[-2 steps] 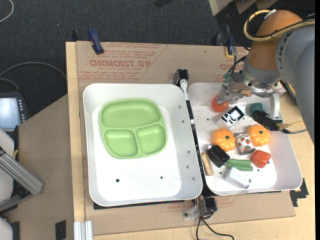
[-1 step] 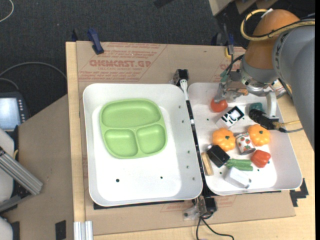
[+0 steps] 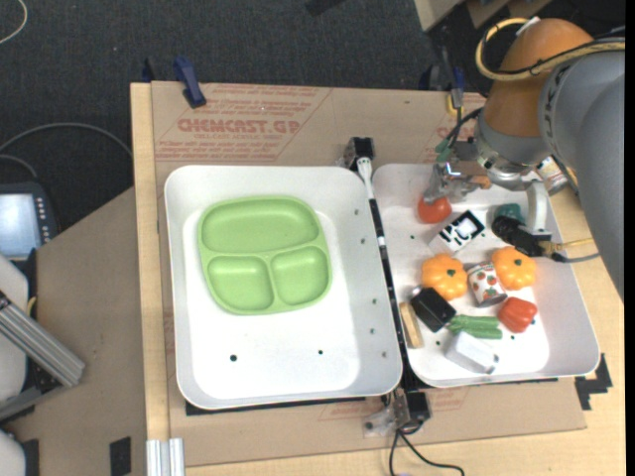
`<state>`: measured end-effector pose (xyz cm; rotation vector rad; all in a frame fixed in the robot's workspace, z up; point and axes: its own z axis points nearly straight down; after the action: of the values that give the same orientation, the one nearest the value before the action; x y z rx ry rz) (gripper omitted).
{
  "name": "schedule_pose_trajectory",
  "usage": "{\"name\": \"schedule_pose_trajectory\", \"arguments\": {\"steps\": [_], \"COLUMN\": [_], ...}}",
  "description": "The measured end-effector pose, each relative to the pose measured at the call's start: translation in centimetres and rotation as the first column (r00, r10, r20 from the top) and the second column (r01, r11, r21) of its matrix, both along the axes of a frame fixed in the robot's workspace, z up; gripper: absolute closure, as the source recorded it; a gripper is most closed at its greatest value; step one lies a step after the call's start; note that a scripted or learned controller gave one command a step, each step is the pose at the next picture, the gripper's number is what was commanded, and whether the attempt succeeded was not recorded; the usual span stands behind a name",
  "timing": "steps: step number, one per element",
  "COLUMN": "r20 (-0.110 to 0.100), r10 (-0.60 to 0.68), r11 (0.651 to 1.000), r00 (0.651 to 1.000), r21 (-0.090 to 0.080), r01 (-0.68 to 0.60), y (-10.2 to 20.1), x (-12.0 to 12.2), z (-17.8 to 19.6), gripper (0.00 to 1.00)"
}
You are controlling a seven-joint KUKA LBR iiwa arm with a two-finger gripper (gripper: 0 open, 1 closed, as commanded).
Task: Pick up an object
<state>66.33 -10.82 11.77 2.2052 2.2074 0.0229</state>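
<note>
My gripper (image 3: 444,181) hangs over the far left part of the right bin (image 3: 566,350), with the grey arm and its orange band coming in from the upper right. Directly beneath and touching its tip lies a small red tomato-like thing (image 3: 433,209). A black-and-white cube (image 3: 459,230) sits just to the right of that. Nearer the front lie two orange pumpkins (image 3: 444,276) (image 3: 514,267), a white-and-red die (image 3: 485,286), a red pepper (image 3: 518,312), a black block (image 3: 433,308), a green cucumber (image 3: 474,325) and a pale grey block (image 3: 469,353).
The left bin (image 3: 198,365) holds a green divided plate (image 3: 263,253). A small teal thing (image 3: 509,211) lies by the arm's wrist. The bins' shared rims (image 3: 382,266) run between them. Cardboard covers the bench around both bins.
</note>
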Motion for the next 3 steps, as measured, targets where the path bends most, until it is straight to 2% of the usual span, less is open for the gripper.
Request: {"name": "schedule_pose_trajectory", "arguments": {"steps": [1,2,3], "r20": [-0.011,-0.029,-0.028], "r10": [0.000,0.000,0.000], "r11": [1.000,1.000,1.000], "r00": [1.000,1.000,1.000], "r21": [0.000,0.005,0.005], "r01": [0.000,0.000,0.000], "y": [0.7,1.6,1.7], "x": [0.7,0.2,0.3], "z": [0.7,-2.7,-3.3], "gripper": [1.00,1.00,1.00]}}
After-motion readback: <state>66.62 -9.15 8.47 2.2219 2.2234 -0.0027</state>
